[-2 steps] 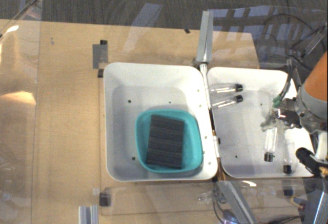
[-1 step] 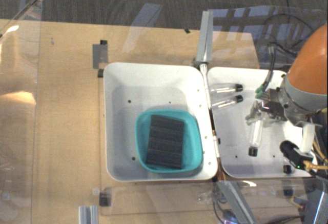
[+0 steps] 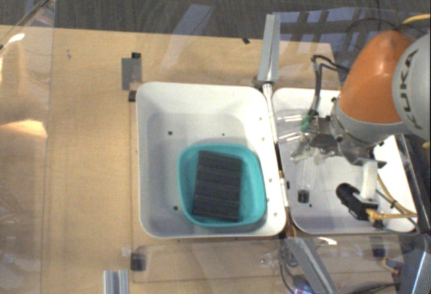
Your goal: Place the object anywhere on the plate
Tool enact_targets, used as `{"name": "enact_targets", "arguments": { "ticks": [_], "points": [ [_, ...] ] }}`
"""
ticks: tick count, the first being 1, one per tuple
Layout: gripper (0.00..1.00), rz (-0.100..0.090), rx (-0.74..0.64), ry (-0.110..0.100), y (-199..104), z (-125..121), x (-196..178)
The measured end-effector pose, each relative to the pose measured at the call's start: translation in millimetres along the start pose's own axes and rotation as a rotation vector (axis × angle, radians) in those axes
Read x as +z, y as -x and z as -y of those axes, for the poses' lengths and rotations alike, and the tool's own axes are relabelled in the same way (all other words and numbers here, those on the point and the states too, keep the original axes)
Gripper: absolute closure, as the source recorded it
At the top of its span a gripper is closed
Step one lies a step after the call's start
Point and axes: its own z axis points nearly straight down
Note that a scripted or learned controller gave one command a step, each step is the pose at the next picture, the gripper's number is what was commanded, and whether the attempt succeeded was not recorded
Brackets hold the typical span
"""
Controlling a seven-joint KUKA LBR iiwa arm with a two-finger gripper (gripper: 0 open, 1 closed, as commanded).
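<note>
A teal square plate sits in the front part of the left white bin. A dark grey ridged rectangular block lies flat on the plate, roughly in its middle, its long side running front to back. The grey arm with its orange band hangs over the right bin. My gripper is low over that bin's left half, just right of the wall between the bins. It is well apart from the block and the plate, and nothing of the block is at it.
A small dark piece lies on the right bin's floor below the gripper. A black cable fitting with a yellow hose hangs from the arm at the front right. A metal bar rises behind the divide between the bins.
</note>
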Motion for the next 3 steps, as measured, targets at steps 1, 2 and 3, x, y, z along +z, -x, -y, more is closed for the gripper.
{"name": "enact_targets", "arguments": {
  "ticks": [1,2,3],
  "points": [
    [1.0,0.0,-0.111,0.003,-42,-17,1],
    [1.0,-0.001,-0.263,-0.001,-98,-5,42],
    [0.0,-0.001,-0.262,-0.001,-97,-5,42]
  ]
}}
